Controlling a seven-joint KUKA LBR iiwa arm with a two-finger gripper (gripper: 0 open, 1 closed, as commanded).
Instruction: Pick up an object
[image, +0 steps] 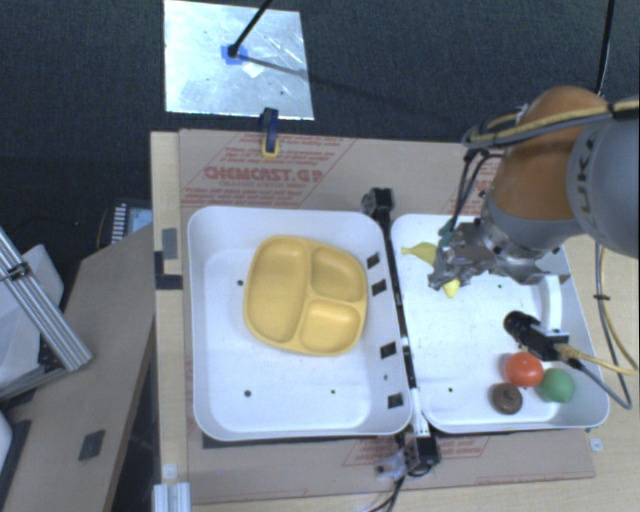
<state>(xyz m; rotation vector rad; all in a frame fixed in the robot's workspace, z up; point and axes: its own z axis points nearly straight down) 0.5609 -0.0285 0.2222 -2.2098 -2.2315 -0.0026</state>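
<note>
In the camera view, the step in hand was judged to be the approach to a grasp. The hand (449, 268) was placed low over the banana (420, 252), at about ten o'clock within the right bin (465, 345). The banana was partly covered by the hand: one yellow end was seen toward ten o'clock of the hand, and a smaller yellow tip toward six o'clock of it. Whether the hand was wide or narrow could not be told, nor could it be told whether the banana was touched, so no hold was claimed.

The next move was judged to call for a firm closing across the banana's curved body, followed by a straight lift clear of the bin wall. A slip was thought likely if only the tip were caught.

Three more things were held by the right bin, gathered near five o'clock and well apart from the hand: a red tomato (523, 369), a green ball (558, 385) just beside it toward four o'clock, and a brown round piece (507, 398) just beside the tomato toward seven o'clock.

The left bin (215, 340) was seen at nine o'clock of the right one on the counter (300, 170), the two being joined edge to edge. A yellow divided plate (305, 295) was laid in it, slightly toward one o'clock of the bin's middle, with nothing seen in the plate's three compartments.
</note>
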